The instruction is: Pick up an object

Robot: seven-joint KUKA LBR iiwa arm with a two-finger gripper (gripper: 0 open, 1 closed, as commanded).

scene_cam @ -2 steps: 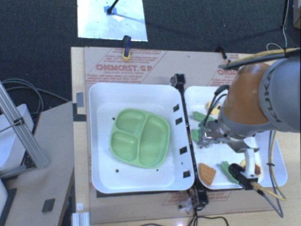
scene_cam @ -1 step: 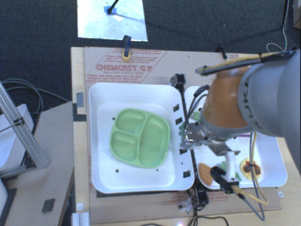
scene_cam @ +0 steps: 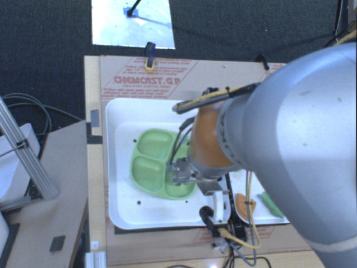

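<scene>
Red print runs across the brown board (scene_cam: 150, 80) that lies under the far end of the left bin (scene_cam: 120, 149). The large line reads "CHEMCAST GP". Smaller red lines stand above and below it, too fine to make out. More red print shows on the same board at the near edge, just below the bin, also too small and too covered by cables to read. No other lettering can be read.

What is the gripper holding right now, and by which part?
It cannot be told. The gripper sits low over the green divided tray at its right side, but the arm hides the contact.
</scene>
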